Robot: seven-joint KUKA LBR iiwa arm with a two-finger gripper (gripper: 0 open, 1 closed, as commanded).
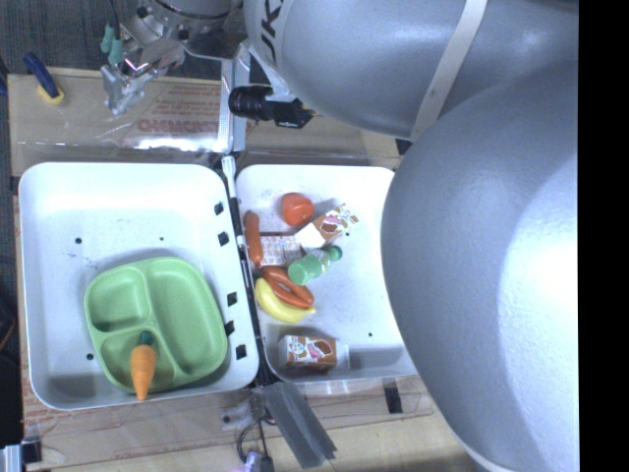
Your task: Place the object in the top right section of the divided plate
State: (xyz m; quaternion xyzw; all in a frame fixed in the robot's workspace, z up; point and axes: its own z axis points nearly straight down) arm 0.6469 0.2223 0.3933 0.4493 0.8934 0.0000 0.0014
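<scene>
1. The green divided plate (157,320) sits in the left white bin (59,205), towards its near edge.
2. A toy carrot (143,366) lies in the plate's bottom section, its tip poking over the rim.
3. The gripper (126,77) hangs well beyond the plate, past the bin's far wall; how far it is open, I cannot tell.
4. To the right of the plate, the right white bin (369,293) holds a tomato (297,207), a banana (280,305), a green bottle (313,265) and a small carton (312,352).
</scene>
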